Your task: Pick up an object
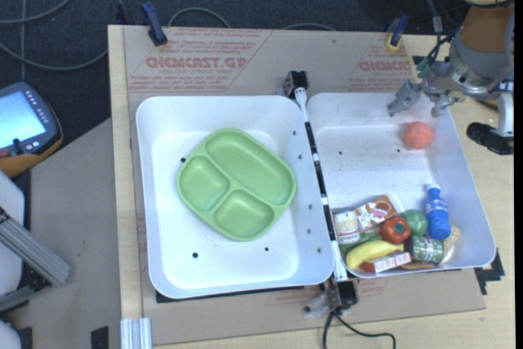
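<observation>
We see a cardboard-covered bench (245,61) bearing two shallow white bins over dark carpet strewn with cables. The left bin (163,257) holds a green sectioned plastic tray (237,184). The right bin (359,135) holds a pink-orange ball (418,135) near its far side and toy groceries heaped in its near corner. The two-finger gripper (421,98) hangs just above the ball, fingers spread and grasping nothing, on the grey arm (486,37) reaching in from the right.
</observation>
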Robot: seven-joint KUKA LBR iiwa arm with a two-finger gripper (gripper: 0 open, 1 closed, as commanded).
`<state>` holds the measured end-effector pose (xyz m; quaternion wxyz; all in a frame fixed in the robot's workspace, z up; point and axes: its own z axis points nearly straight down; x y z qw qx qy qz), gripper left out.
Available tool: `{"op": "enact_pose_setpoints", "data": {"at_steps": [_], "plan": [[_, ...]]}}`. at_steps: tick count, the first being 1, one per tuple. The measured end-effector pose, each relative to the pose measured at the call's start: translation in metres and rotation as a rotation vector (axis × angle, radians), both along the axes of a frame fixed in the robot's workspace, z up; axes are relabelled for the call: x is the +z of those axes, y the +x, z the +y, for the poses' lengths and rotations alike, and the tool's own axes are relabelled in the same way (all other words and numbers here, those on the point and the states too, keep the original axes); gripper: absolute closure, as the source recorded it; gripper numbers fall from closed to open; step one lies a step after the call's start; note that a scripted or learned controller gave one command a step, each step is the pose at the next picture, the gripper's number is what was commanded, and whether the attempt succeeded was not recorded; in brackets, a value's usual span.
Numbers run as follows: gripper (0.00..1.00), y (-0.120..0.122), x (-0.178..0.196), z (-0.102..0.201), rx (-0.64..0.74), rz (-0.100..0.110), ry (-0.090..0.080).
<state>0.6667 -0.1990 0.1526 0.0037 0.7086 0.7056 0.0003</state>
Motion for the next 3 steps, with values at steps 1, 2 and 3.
{"op": "enact_pose_setpoints", "data": {"at_steps": [1,2,3], "plan": [[0.0,-0.01,-0.063,-0.02,0.004,0.011,0.017],[1.0,-0.008,-0.049,-0.022,0.006,0.003,0.004],[1.0,-0.025,0.039,0.126,0.019,-0.004,0.011]]}}
